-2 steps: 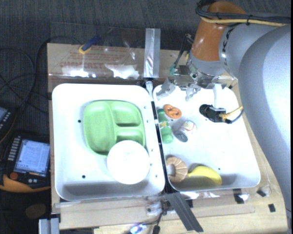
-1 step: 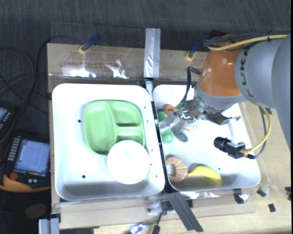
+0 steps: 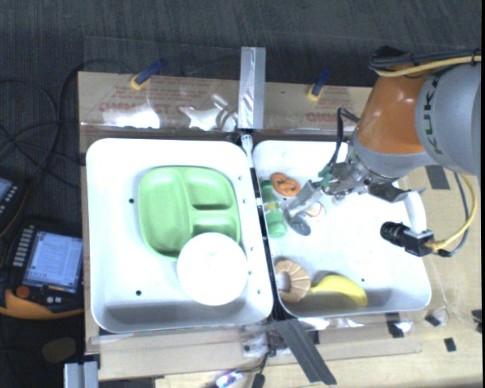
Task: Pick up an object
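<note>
While my arm [image 3: 420, 128] reaches in from the right over the right bin [image 3: 388, 293], my gripper [image 3: 297, 214] hangs low near that bin's left wall, close to the divider between the two bins. I cannot tell from this view whether my fingers are spread or pressed together; nothing visible sits between them. Just left of the gripper lies a green object [image 3: 272, 210] against the left wall, soft-edged, shape unclear. Above it, near the upper left corner, sits a small orange rounded item [image 3: 285, 185] with a dull surface. Along the front wall lie a tan ribbed disc [image 3: 293, 279], and just right of it a yellow banana [image 3: 339, 289], smooth and curved, both close against the front wall. The centre and right half of this bin are bare white floor, glossy, with open room for travel; the crowded zone is the left wall and front edge. A black cylindrical part [image 3: 404, 235] on a cable hangs over the right side. The left bin [image 3: 113, 241] holds a green compartmented tray [image 3: 182, 200], matte plastic with rounded corners, and a white round plate [image 3: 212, 268] overlapping its lower right corner.
</note>
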Action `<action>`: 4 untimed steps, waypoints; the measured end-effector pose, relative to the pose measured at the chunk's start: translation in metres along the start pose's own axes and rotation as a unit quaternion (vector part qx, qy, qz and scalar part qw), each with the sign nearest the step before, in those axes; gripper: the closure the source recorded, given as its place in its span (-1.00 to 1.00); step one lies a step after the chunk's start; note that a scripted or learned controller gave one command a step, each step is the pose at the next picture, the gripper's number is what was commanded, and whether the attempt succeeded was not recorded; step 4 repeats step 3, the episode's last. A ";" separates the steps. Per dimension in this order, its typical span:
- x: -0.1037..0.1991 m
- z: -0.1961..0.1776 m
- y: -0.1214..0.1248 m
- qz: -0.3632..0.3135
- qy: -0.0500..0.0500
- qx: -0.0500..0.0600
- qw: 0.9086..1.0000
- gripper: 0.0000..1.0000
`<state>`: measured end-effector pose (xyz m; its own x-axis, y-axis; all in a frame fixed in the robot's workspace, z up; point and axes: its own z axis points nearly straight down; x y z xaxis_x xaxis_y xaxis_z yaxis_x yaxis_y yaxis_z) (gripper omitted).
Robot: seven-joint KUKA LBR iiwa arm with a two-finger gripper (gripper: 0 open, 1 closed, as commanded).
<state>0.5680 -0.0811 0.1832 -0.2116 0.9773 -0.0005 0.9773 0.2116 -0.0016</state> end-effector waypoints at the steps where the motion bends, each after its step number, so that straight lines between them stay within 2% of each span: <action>1: -0.035 0.093 0.011 -0.026 -0.005 -0.006 1.000 -1.00; 2: -0.034 0.083 0.012 -0.027 -0.003 -0.007 1.000 1.00; 3: 0.027 0.000 0.052 0.043 0.000 0.000 0.999 1.00; 4: 0.027 0.000 0.052 0.043 0.000 0.000 0.999 1.00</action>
